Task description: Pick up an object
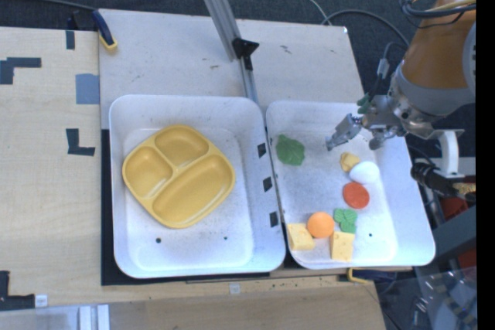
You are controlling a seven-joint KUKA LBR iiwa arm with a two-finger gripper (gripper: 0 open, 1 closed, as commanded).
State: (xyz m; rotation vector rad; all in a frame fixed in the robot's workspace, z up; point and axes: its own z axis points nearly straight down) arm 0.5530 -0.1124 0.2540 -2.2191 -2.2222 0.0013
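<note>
The right bin [402, 243] holds several toy foods: a green leafy piece [291, 150], a small yellow piece [349, 161], a white egg-like piece [365, 172], a red disc [356, 196], an orange ball [320, 225], a small green piece [346, 219] and two yellow wedges [301, 236] [342, 245]. My gripper [357, 138] hovers over the far right part of this bin, just above the small yellow piece. Its fingers are spread open with nothing between them.
In the left bin [128, 243] lies a yellow divided plate [179, 175]. A slanted metal bar [218, 4] comes down to the far edge where the two bins meet. The grey and orange arm [437, 66] reaches in from the right.
</note>
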